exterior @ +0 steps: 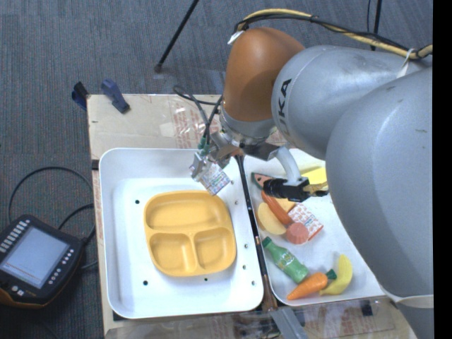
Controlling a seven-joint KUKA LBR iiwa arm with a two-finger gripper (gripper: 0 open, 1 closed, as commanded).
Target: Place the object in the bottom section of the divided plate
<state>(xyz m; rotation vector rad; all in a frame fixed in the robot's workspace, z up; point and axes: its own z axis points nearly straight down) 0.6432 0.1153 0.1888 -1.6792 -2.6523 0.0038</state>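
Note:
A yellow divided plate (150,224) lies in the left bin (116,260), with one wide section at the far side and two small sections at the near side. All three sections are bare. My gripper (207,169) hangs over the plate's far right corner, at the end of the wrist with the orange band. It is shut on a small white packet (212,180) with coloured print, which sits tilted at the fingertips just above the plate's far rim.
The right bin (353,249) holds toy food: a green bottle (285,260), a carrot (308,286), a banana (342,274), a red-and-white pack (304,226) and a pale round piece (270,219). The arm covers the right bin's far part. A teach pendant (32,256) lies on the floor at left.

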